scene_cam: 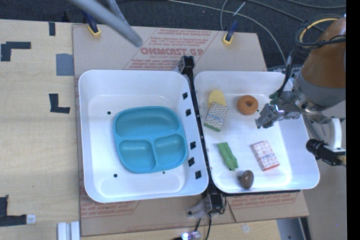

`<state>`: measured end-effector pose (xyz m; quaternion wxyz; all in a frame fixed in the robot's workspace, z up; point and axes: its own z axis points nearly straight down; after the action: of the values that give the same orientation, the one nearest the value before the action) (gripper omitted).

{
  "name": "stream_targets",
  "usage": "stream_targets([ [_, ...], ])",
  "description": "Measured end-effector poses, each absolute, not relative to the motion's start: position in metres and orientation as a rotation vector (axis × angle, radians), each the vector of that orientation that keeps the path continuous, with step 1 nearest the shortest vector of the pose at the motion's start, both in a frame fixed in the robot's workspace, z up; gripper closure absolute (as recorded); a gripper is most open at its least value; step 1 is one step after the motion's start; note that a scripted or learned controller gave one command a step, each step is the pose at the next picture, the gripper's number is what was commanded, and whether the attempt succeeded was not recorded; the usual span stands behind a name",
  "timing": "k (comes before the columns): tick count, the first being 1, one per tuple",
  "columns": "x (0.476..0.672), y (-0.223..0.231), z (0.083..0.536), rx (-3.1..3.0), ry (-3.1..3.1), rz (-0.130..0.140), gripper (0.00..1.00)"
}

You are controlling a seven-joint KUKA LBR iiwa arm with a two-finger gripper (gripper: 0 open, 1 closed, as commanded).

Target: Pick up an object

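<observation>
Gripper (269, 116) is hanging over the right side of the right bin (306, 146), and I am seeing its dark fingers pointing left toward the doughnut (247, 104); whether they are spread or closed I cannot tell from up here, and I am seeing nothing between them. Just left of it the brown doughnut is lying on the bin floor, apart from the fingertips. Farther left a yellow piece (216, 98) is touching the far end of a speckled green-and-white packet (216, 117). Nearer to me a red-and-white patterned box (264, 155) is lying flat below the gripper, a green object (228, 155) is lying to its left, and a small dark brown lump (246, 179) is sitting near the bin's near wall. Across the black divider, the left bin (93, 121) is holding a blue compartment tray (150, 138). Both bins are resting on a cardboard sheet (169, 48).
</observation>
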<state>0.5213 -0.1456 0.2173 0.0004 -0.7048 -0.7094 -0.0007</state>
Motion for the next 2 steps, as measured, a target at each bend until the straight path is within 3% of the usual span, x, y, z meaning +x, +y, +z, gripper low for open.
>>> stream_targets([
  [2, 0.534, -0.033, 0.217, -2.211, -2.229, -0.001, 1.0],
])
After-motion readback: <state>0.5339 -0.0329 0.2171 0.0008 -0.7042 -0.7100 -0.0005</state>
